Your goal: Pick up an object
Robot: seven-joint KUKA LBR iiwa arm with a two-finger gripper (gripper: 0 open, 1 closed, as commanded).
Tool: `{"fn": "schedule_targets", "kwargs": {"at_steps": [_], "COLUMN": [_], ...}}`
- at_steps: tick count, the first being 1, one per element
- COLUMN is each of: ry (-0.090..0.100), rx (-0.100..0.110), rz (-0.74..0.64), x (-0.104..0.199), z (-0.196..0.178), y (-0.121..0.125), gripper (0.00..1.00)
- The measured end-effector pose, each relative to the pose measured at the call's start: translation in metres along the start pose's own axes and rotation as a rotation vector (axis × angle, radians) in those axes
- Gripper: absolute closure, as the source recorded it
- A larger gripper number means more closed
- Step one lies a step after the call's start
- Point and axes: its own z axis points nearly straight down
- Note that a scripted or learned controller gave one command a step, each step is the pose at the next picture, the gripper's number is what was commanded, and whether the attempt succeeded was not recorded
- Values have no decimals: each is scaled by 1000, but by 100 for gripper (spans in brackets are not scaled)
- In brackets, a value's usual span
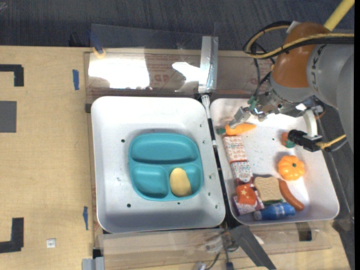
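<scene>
A grey arm (334, 72) with a rounded orange band (295, 61) and looping yellow-and-black cables (270, 35).

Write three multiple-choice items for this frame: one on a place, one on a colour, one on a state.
1. Where does the pale yellow potato-shaped piece lie?
A. in the teal divided tray in the left white bin
B. in the right white bin
C. on the cardboard

2. What colour is the small round pumpkin?
A. blue
B. orange
C. white

3. How does the tray stand?
A. upside down
B. on edge
C. flat, open side up

Key: 1 A, it sits in the tray's lower right compartment; 2 B, orange with a green stem; 3 C, its compartments face the camera.
</scene>
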Motion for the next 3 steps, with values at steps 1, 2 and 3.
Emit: {"fn": "schedule_targets", "kwargs": {"at_steps": [1,2,3], "ry": [1,-2,4], "rx": [-6,-1,16], "rz": [-83,-176,-106], "x": [2,1,20], "z": [8,8,-78], "y": [-5,3,18], "gripper": [0,0,0]}}
